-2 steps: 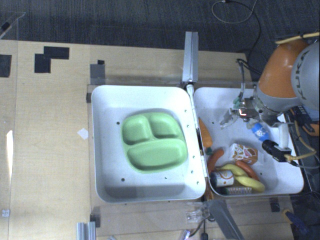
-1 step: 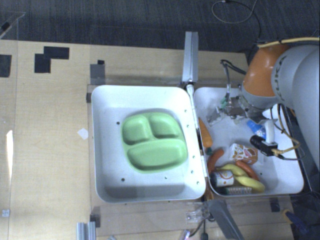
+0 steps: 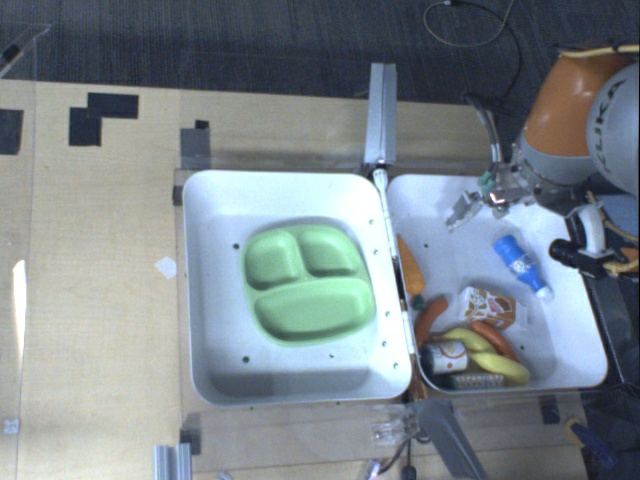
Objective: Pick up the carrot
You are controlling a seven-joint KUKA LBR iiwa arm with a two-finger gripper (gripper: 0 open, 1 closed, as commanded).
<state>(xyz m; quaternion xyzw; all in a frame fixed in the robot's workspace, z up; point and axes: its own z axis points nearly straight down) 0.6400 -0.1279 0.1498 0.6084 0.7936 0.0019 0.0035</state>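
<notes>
1. Camera view, progress: I'd call the pick not started. The carrot (image 3: 408, 265) lies in the right bin (image 3: 590, 363), tight against its left wall next to the divider. The gripper (image 3: 470, 206) hangs over the bin's upper middle, well apart from the carrot. I can't tell its state from here; nothing visibly in it.
2. Left to do: reach, grasp, lift.
3. Right bin contents: blue bottle (image 3: 521, 264) toward the right, white snack packet (image 3: 487, 306), banana (image 3: 488, 358) and a red-orange item piled at the near edge.
4. Left bin (image 3: 205, 368): green divided tray (image 3: 307, 281), compartments bare.
</notes>
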